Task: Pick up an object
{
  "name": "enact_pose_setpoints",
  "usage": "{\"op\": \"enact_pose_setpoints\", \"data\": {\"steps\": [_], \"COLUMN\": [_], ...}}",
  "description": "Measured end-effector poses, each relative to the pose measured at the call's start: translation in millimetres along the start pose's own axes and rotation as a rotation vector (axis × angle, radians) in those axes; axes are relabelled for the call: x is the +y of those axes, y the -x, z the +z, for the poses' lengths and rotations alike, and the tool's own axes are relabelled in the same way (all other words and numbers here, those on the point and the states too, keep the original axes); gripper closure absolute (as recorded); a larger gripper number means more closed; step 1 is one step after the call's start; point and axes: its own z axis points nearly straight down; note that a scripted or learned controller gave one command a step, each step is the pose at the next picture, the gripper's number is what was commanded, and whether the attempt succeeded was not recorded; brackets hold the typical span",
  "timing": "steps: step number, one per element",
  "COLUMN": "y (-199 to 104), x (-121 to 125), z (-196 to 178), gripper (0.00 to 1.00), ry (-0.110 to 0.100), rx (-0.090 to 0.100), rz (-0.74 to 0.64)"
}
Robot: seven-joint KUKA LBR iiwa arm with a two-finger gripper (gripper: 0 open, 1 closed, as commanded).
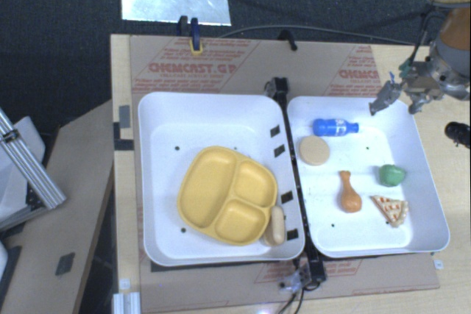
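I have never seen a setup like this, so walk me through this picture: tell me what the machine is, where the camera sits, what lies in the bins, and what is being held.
The one camera looks down at a slant on a bench with two shallow white bins. At the right edge is a robot arm; its two-finger gripper hangs open above the far corner of the right bin, holding nothing.

The left bin holds a yellow divided tray and a small tan bread roll at the tray's near corner.

The right bin holds five toy foods: a blue bottle lying on its side, a round beige cookie, an orange drumstick, a green lump and a pizza slice. The arm's job is to pick one up.
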Motion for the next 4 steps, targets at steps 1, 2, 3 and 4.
{"op": "enact_pose_setpoints", "data": {"steps": [1,2,3,4], "y": [-0.4,-0.8,-7.4,-17.1], "x": [2.4,9.8,18.5,16.3], "z": [-7.5,35.1,84.7,133.2], "gripper": [0.0,0.0,0.0,0.0], "ry": [0.012,0.011,0.009,-0.001], "rx": [-0.002,-0.003,-0.002,0.0], "rz": [-0.003,-0.005,-0.006,-0.007]}}
